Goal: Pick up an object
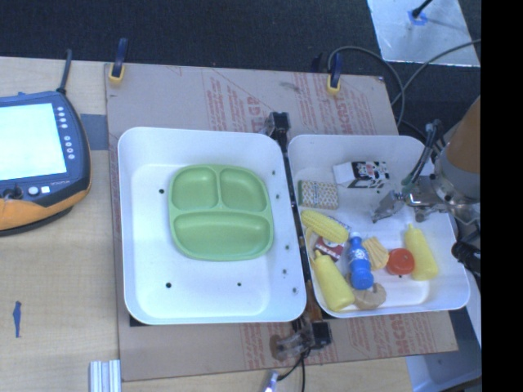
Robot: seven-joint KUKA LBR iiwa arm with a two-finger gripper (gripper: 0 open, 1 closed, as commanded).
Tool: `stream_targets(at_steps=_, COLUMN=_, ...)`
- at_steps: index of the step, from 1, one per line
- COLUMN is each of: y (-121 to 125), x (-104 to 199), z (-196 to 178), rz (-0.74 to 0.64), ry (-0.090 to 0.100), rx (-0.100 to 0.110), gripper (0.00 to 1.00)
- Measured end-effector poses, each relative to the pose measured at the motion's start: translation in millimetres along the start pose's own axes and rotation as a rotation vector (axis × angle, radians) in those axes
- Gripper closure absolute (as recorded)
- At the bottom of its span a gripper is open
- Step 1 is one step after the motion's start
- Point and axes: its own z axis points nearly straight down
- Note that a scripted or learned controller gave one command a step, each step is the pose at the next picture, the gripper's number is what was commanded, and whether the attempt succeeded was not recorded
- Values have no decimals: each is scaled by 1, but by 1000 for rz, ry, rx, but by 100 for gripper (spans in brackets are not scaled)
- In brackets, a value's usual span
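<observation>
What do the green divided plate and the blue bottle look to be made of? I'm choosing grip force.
Green divided plate: probably moulded plastic, matte to satin, judging by its even colour, soft rounded ridges and faint sheen. Blue bottle: likely glossy plastic, with a bright highlight and a white cap; too small to be sure.

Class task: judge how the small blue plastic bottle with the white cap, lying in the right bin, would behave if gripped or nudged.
The small blue plastic bottle probably rolls when nudged, being rounded and lying down. It looks light and smooth, so perhaps slippery. The yellow toy beside it may block its rolling.
</observation>
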Motion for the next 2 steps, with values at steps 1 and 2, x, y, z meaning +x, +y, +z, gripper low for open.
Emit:
stream_targets(at_steps=1, y=-70, x=42, z=-2, rz=-1, ry=0, rx=-2, gripper=0)
stream_targets(at_steps=2, y=-72, x=96, z=29, rz=5, ry=-14, rx=-22, gripper=0)
